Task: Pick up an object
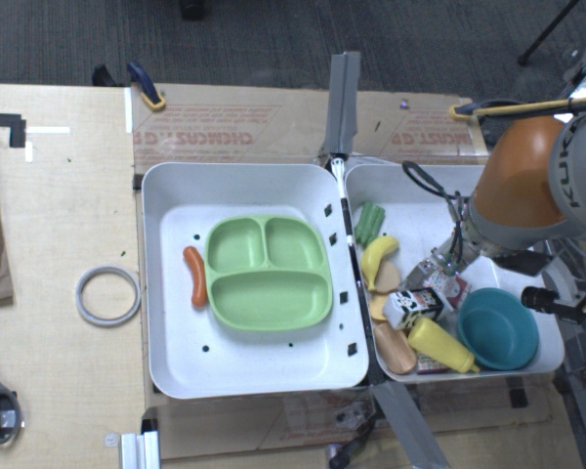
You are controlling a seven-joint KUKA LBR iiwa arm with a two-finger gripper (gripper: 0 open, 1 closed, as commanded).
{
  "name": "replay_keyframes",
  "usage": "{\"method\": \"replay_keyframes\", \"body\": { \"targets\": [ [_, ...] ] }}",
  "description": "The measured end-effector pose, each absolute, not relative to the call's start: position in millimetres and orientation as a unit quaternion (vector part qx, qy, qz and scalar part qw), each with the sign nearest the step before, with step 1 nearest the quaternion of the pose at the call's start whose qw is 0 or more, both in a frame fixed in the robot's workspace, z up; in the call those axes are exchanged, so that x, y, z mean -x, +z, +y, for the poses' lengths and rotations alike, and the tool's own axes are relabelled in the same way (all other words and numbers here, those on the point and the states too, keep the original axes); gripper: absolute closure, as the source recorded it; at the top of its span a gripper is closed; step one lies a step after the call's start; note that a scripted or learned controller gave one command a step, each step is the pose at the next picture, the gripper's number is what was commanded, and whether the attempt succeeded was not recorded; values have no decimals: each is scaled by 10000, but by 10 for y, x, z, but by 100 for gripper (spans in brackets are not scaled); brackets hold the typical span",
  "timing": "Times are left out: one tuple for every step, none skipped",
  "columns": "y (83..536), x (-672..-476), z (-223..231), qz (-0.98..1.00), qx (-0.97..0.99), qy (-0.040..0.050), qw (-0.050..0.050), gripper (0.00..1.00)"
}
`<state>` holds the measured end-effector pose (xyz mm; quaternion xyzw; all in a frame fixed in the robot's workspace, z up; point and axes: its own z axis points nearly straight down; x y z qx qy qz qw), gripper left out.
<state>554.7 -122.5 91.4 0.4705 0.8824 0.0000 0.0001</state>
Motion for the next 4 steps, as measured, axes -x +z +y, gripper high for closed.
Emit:
{"method": "replay_keyframes", "body": {
  "targets": [
    [919,-6537,-1210,8554,-5180,-2,7,0],
    [1000,-6527,-1214,8557,-5175,-16,-14,100],
    [921,-6569,-1502,8398,-5428,-25,-45,100],
    [2184,-5921,-1129,8202,-5721,-5,4,100]
  ]
}}
